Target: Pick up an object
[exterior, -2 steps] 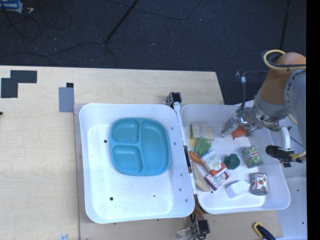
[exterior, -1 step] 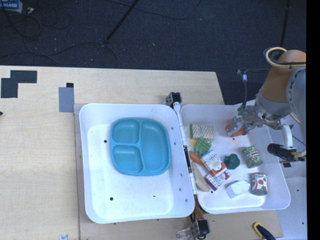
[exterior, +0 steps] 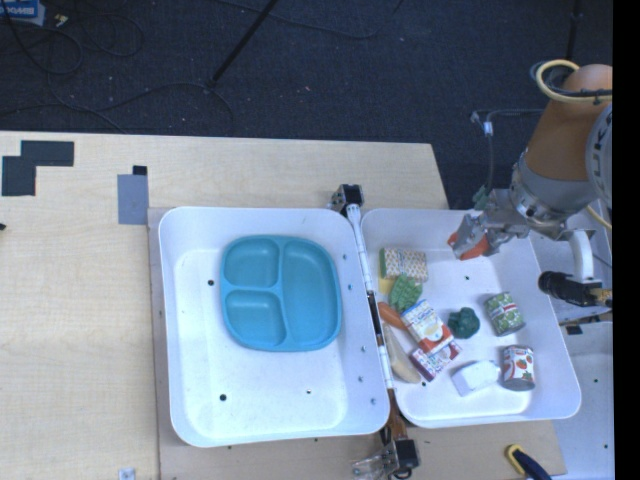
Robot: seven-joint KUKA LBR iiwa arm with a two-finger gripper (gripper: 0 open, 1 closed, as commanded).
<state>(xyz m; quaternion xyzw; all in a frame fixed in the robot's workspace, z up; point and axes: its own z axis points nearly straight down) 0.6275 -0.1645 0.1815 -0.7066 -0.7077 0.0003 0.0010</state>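
The task names no particular object, so any item in the right bin [exterior: 560, 388] could serve. Taking the dark green lump [exterior: 463, 322] near that bin's middle as the landmark: a small green-labelled can [exterior: 505, 313] sits just to its right, a red-and-white can [exterior: 517, 366] lies below and to the right, and a white block [exterior: 473, 377] lies below it. To the lump's left is a red-and-white carton [exterior: 430, 335], touching an orange carrot-like piece [exterior: 393, 318] and a pale banana-shaped piece [exterior: 402, 364]. Up and to the left are a green leafy item [exterior: 405, 292] and a yellow-green checked packet [exterior: 404, 263].

The gripper [exterior: 472, 241] hangs above and slightly right of the lump, over the bin's upper edge, well apart from every item. Something reddish-orange shows at its tip, but whether that belongs to the gripper or is a held object is too unclear to say, and I cannot tell how its fingers stand.

The step looks like the approach, with nothing clearly grasped. The next move calls for choosing a target standing apart, such as the lump or the green-labelled can, then centring over it and descending.

Labels on the cans and carton are too small to read.

Far left of the lump, the left bin [exterior: 200, 408] holds a blue divided plate [exterior: 280, 293].
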